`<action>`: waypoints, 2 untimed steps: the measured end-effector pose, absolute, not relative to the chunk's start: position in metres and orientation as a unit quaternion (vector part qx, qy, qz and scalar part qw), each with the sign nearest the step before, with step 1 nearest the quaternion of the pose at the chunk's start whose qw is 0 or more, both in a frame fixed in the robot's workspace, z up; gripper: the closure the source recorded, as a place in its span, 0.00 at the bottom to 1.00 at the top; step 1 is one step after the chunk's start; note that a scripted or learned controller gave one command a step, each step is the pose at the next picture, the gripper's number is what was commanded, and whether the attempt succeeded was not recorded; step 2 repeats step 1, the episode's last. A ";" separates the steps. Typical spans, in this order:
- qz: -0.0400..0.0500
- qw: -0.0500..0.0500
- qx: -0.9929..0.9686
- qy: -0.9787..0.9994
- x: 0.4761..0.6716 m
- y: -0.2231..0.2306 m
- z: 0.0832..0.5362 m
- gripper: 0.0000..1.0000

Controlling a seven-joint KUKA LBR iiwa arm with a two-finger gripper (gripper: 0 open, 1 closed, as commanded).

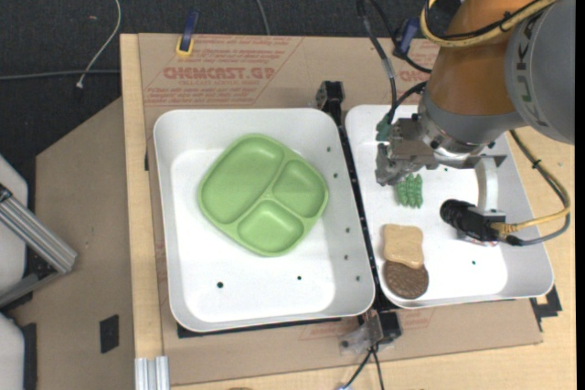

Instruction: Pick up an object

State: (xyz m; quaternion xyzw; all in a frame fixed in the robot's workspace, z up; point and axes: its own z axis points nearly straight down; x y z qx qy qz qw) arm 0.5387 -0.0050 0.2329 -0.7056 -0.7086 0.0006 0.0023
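Note:
In the right bin lie a small green ridged toy, a tan bread-like piece and a brown round piece at the front. My gripper hangs low over the bin's left part, right beside and just above the green toy, nearly touching it. The grey and orange arm covers the bin's back half. A green three-part plate lies in the left bin.
A black camera-like part with a yellow cable hangs off the wrist over the right bin. The bins rest on cardboard. Cables run over the dark floor at the back.

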 end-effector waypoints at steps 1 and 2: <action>-0.001 0.001 -0.705 -0.709 0.532 0.050 0.241 1.00; -0.001 0.001 -0.705 -0.709 0.532 0.050 0.241 1.00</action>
